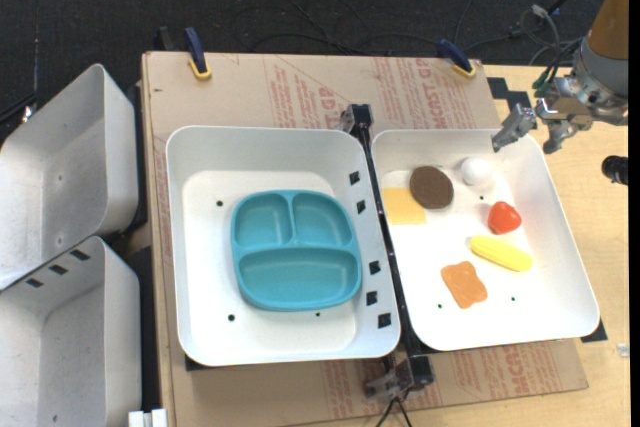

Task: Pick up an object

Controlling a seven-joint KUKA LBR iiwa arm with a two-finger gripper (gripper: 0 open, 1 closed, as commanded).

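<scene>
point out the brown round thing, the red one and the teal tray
brown disc (432,186), camera view, middle of its top face
red piece (504,217), camera view, centre of its body
teal divided tray (296,274), camera view, floor of its large front compartment

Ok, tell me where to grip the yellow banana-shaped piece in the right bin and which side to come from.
Probably best to take the yellow banana-shaped piece across its middle, coming straight down from above. It lies flat on the right bin, long and narrow, slanting from upper left to lower right, so the fingers should close across its short width. The red piece and orange piece lie near but apart from it.
</scene>
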